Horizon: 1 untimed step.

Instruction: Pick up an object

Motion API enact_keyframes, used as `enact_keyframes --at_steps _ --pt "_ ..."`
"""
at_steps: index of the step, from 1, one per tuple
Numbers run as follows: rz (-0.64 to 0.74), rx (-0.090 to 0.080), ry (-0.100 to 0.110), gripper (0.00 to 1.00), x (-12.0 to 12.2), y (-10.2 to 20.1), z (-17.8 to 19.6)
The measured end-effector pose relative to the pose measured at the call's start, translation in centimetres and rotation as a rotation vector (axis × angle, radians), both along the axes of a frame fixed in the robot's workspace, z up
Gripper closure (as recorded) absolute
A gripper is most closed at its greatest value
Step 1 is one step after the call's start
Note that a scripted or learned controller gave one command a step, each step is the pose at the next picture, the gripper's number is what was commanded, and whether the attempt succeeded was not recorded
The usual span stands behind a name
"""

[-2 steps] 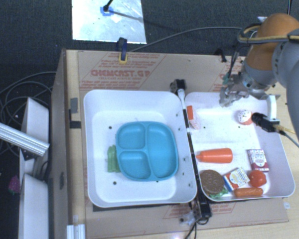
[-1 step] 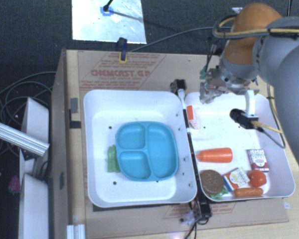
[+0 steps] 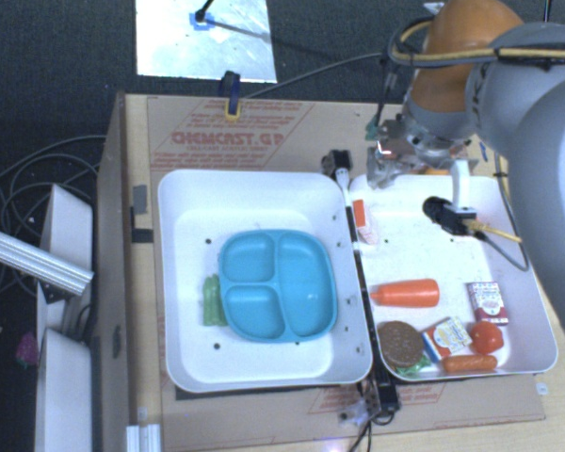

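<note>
You are looking at a bulky grey arm (image 3: 537,92) wearing a rounded orange band (image 3: 461,36), with a yellow cable (image 3: 471,56) looping across it.

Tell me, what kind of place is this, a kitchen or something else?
Probably a robotics lab, not a kitchen. The grey arm reaches over two white bins set on a cardboard-covered bench, the food looks like plastic toys, such as the carrot, and loose cables trail beside it.

An orange carrot (image 3: 406,293) lies flat in the right bin (image 3: 537,347), pointing left. Near the front wall sit a brown burger (image 3: 400,343), a red tomato (image 3: 487,336) and a sausage (image 3: 469,364).
</note>
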<state>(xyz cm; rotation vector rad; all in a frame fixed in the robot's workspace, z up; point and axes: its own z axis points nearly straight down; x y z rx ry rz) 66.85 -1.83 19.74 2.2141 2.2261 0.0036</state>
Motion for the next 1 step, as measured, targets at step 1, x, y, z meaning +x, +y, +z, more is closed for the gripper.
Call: enact_keyframes --at_steps 1 --pt "-0.004 -0.001 0.002 1.00 -1.31 -2.28 -1.32"
